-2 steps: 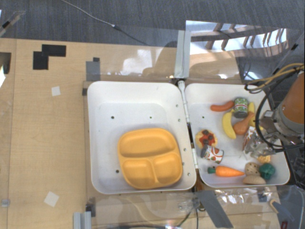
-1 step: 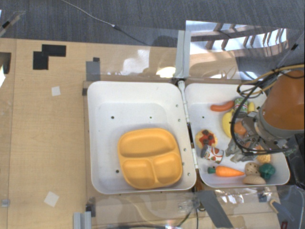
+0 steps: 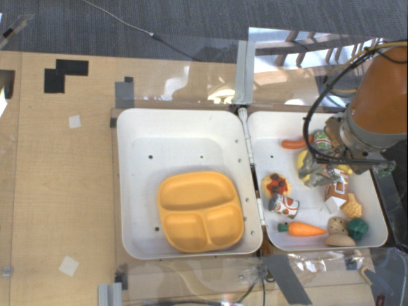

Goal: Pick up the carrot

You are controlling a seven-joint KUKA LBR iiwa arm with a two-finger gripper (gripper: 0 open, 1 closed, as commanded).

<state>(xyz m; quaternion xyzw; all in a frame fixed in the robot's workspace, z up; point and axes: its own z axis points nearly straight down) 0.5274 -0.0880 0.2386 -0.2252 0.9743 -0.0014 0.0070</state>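
Lying near the front wall of the right bin (image 3: 381, 204), the carrot (image 3: 306, 230) points its green end to the left. Above it, well apart, the gripper (image 3: 317, 171) hangs among small toys; whether it is wide or narrow, I cannot tell.

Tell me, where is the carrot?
The carrot lies near the front edge of the right bin, just below a small can.

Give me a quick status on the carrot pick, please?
Gripper low in right bin, grip state unclear. Carrot lying free near front wall. Small can lies between gripper and carrot.
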